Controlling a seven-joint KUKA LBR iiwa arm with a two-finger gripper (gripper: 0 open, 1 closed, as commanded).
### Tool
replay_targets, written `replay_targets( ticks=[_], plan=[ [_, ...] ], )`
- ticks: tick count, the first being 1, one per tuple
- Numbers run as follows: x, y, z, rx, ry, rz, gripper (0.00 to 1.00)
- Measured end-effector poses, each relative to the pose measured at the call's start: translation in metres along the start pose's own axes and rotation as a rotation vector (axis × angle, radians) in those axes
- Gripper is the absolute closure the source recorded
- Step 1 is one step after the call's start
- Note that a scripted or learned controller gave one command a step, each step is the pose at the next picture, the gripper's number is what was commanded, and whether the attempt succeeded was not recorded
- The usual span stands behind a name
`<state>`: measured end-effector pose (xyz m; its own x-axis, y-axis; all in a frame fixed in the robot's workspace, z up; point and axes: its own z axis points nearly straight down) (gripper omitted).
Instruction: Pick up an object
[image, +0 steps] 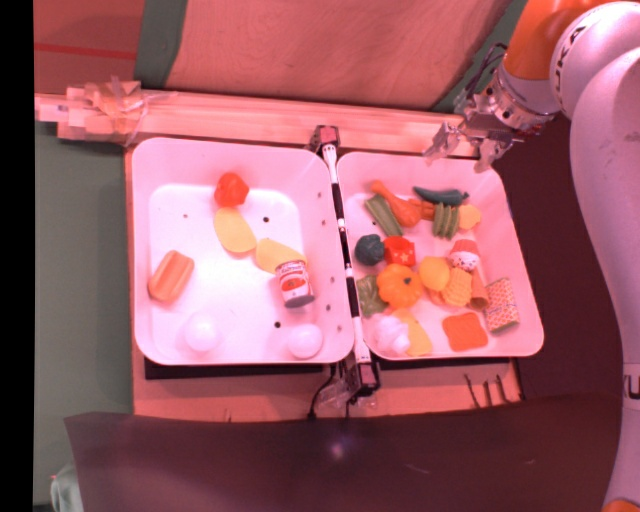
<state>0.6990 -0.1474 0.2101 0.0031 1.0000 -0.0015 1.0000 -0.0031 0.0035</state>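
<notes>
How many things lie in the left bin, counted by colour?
Orange: 2, a pepper and a hot dog
Yellow: 2, a chip and a slice
White: 2, two balls
Red: 1, a can
Total: 7

The grey KUKA arm with the orange band above its wrist (535, 40) enters from the upper right of the camera view, its pale link running down the right edge. The metallic two-finger gripper (468, 150) points down and to the left, its fingers spread apart with nothing between them
</notes>
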Motion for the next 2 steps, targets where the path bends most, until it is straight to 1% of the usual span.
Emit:
replay_targets(
  ticks=[1,2],
  plan=[
    [0.0,0.0,0.0,0.0,0.0,0.0,0.0],
    [-0.005,-0.003,0.04,0.005,-0.001,0.001,0.0]
  ],
)
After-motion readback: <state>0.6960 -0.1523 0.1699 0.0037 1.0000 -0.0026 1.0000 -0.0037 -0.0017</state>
